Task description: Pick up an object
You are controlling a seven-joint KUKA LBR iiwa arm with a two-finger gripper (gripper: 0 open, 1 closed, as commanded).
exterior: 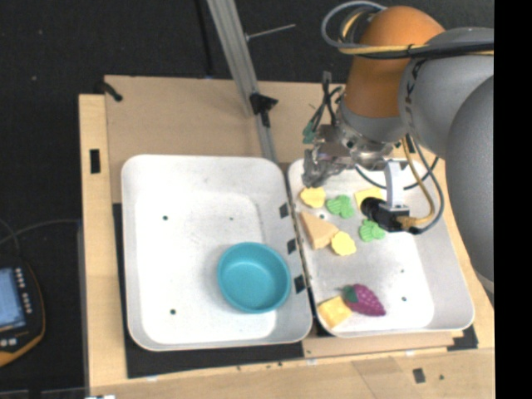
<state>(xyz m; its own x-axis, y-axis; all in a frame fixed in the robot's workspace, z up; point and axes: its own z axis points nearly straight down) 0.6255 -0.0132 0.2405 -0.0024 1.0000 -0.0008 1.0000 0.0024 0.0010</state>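
Jaws (318, 171): sitting low over the upper-left corner of the right bin (432, 306), just right of the divider between bins; too dark and cluttered with cabling to tell whether they're spread or closed, and nothing visibly pinched.

Left to right:
- handheld pendant (15, 310) at the lower-left frame edge; screen lit, text not readable.
- left bin (166, 198): one teal bowl (253, 276), lower right of that bin, well apart from the jaws.
- right bin, along its left side: yellow round piece (312, 197) directly below the jaws, just beside them. My pick for the target, since it's nearest. No clear long axis on it.
- tan wedge (315, 230) below that, long axis running upper left to lower right.
- green pieces (340, 206) and (372, 231), another yellow lump (343, 243) between them.
- bottom of the bin: yellow block (334, 311) touching purple grape-like piece (364, 299).

Judgement: the move is a short drop toward frame bottom, hardly any sideways shift. Risk: bin wall close on the left.

No brands or labels legible anywhere.
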